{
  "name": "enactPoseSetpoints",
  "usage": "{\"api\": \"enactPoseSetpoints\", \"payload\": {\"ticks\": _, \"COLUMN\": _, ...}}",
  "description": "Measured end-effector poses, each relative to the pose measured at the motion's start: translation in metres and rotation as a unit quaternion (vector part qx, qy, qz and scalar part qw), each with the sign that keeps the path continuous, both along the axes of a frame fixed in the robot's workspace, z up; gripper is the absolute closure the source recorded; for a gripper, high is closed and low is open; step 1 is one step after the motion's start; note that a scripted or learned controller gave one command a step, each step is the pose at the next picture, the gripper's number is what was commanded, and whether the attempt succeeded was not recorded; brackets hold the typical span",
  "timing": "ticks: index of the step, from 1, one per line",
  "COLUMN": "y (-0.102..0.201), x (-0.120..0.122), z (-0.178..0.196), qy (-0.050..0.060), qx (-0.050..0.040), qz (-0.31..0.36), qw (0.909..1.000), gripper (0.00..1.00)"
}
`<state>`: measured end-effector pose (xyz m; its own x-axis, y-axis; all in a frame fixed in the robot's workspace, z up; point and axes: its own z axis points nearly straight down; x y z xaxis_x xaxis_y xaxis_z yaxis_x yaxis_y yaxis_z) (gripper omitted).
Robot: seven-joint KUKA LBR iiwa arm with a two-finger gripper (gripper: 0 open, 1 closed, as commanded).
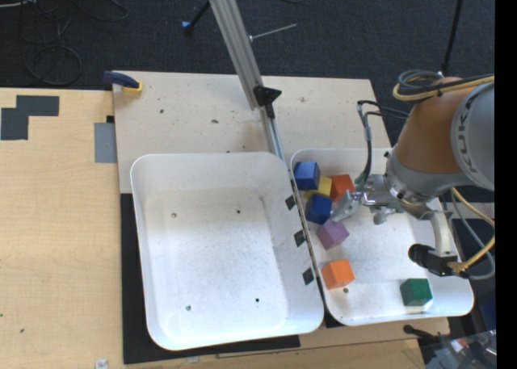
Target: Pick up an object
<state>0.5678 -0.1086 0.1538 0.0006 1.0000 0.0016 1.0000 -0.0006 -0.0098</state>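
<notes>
My gripper [346,207] reaches in from the right and hangs low over the upper left part of the right bin [452,304]. Right beside its tip lie a dark blue block [318,209] and a purple block [332,234]. Behind it sit a blue cube [305,174], a yellow block [325,186] and a red-orange block [342,185], packed close together. An orange cube [338,273] lies nearer the front by the bin's left wall, and a green cube [416,291] sits at the front right. I see no block lifted off the bin floor.
The left bin [161,190] adjoins the right one, joined by black clips [297,236]. A slanted aluminium rail [242,52] rises behind the bins. A blue-and-yellow clamp [123,81] lies at the bench's back left. Cables hang off the arm's wrist [436,258].
</notes>
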Motion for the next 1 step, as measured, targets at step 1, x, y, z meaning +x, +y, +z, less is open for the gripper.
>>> {"api": "enactPoseSetpoints", "payload": {"ticks": 1, "y": 0.0059, "x": 0.0017, "z": -0.0375, "qy": -0.007, "qx": 0.0016, "qz": 0.000, "qw": 1.0000, "gripper": 0.00}}
